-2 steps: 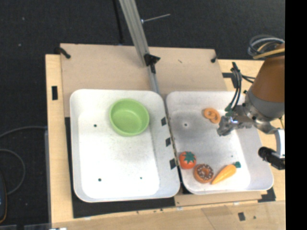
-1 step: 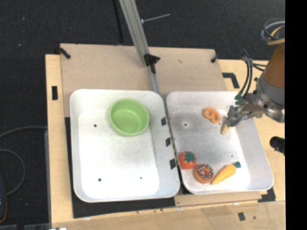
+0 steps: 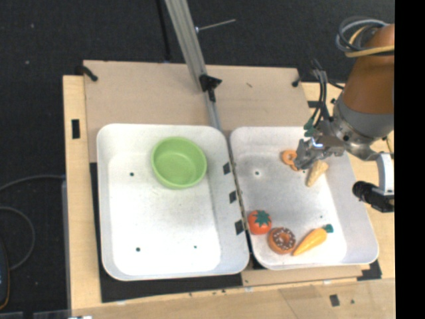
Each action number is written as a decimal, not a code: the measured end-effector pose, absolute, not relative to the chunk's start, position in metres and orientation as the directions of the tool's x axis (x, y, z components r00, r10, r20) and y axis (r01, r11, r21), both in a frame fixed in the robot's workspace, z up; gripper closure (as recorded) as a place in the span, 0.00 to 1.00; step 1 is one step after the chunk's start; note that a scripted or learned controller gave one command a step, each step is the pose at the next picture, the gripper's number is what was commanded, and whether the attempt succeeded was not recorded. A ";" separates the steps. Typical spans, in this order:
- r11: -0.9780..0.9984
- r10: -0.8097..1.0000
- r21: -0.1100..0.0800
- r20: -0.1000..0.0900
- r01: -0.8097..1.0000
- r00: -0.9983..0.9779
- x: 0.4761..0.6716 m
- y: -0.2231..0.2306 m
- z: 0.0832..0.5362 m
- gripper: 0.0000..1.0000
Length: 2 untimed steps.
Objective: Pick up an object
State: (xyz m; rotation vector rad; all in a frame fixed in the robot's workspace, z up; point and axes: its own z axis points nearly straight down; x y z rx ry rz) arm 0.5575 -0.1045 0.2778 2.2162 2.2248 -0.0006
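One pale tan piece — elongated, beside claw

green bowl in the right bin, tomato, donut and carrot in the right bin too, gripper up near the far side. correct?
Not quite. The green bowl sits in the left bin, as the camera view shows. The tomato, donut and carrot are in the right bin, and the gripper is near its far side.

The grey arm, its orange band showing above the wrist, reaches in from the right edge and bends down over the right bin's far right part, with the gripper hanging low near that bin's far edge, pointed at the bin floor.
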 end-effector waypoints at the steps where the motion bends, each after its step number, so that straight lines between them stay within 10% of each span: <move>1: 0.006 1.000 0.002 -0.001 1.000 -0.006 0.579 -0.058 0.263 1.00; 2: 0.008 1.000 0.003 0.001 1.000 -0.008 0.600 -0.003 0.268 1.00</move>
